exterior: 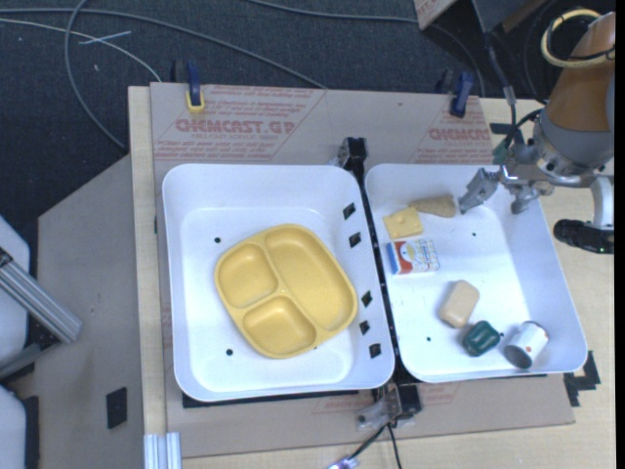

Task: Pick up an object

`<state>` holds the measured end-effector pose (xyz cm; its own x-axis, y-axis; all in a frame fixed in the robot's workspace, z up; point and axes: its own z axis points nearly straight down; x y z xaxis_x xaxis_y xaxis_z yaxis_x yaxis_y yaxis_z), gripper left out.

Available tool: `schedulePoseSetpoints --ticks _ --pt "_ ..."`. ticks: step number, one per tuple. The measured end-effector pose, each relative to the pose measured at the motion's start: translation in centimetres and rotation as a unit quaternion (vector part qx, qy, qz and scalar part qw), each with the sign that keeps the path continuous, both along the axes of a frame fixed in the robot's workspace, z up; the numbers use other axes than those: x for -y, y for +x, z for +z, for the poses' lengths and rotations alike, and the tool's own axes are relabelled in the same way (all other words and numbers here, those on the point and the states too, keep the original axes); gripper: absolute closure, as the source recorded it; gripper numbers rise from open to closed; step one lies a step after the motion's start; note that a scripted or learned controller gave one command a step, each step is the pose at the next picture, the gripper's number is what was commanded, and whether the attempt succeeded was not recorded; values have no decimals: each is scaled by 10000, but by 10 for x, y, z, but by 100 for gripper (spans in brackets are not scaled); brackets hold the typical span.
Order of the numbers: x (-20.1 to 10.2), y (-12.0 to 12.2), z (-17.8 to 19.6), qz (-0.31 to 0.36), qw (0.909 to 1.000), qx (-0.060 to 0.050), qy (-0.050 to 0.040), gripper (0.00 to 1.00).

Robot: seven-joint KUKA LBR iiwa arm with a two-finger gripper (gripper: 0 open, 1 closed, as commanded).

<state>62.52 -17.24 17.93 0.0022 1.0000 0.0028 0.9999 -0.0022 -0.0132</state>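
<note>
A grey KUKA arm with an orange band above its wrist point(578, 96) reaches in from the right over the right-hand shallow white bin point(547, 262), its two-finger gripper point(496, 191) poised above the bin's upper edge. The grey fingers point(476, 190) appear spread, with nothing visible between them.

In this overhead view, the nearest candidate for pickup is a tan, wedge-shaped block point(435, 206) lying just beside the left fingertip, near the bin's back wall. Touching or nearly touching it is a yellow square block point(403, 224), with a flat white card printed in red and blue point(411, 257) below that. Further toward the front sit a pale beige rounded block point(458, 303), a small dark green object point(480, 339) and a white cylindrical cup with a red mark point(525, 344). The left-hand white bin point(186, 262) holds a yellow three-compartment plastic tray point(283, 289).

The risk from here appears to be a missed or glancing grasp: the tan wedge lies close to the bin wall and the yellow block, so a descending finger could nudge it aside, strike the rim, or catch both pieces at once.
</note>
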Motion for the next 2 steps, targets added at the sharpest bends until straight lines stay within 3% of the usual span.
schedulePoseSetpoints --ticks 1,2 --pt "0 3 7 13 10000 62 -12 0" --pt "2 -2 -55 9 10000 27 -2 0"
